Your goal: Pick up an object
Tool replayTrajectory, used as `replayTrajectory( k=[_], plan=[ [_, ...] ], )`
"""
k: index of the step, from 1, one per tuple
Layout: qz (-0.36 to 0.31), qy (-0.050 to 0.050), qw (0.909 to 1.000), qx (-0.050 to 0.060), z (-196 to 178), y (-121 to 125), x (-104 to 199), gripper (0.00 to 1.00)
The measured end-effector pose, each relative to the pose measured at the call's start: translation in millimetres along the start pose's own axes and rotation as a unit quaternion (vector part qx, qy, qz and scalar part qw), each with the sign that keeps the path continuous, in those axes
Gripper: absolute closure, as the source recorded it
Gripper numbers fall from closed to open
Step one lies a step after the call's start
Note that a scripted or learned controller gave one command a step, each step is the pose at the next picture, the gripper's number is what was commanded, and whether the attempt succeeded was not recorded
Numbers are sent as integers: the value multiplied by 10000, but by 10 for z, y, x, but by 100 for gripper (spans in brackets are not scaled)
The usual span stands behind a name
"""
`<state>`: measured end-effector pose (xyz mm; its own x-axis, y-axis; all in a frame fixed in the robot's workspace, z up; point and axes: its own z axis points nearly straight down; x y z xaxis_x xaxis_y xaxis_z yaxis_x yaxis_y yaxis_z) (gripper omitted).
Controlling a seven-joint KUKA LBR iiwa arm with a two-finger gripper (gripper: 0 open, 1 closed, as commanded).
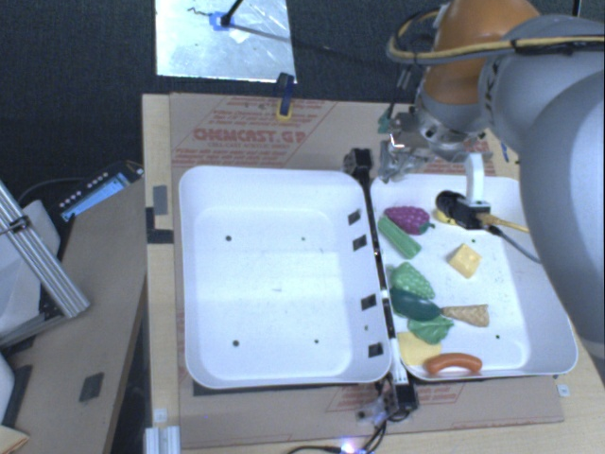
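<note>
Jaws (397, 164) above right bin (544, 348), toy food

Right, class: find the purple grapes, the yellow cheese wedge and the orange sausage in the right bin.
purple grapes (407, 218), camera view, middle of the bunch.
yellow cheese wedge (464, 260), camera view, top face.
orange sausage (453, 364), camera view, mid-length.
</note>
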<state>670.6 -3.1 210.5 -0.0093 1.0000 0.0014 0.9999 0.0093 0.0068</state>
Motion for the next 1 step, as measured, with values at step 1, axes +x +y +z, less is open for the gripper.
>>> replayTrajectory(
  k=[1],
  plan=[
    [-1,6,10000,15,-72,-11,572,100]
  ],
)
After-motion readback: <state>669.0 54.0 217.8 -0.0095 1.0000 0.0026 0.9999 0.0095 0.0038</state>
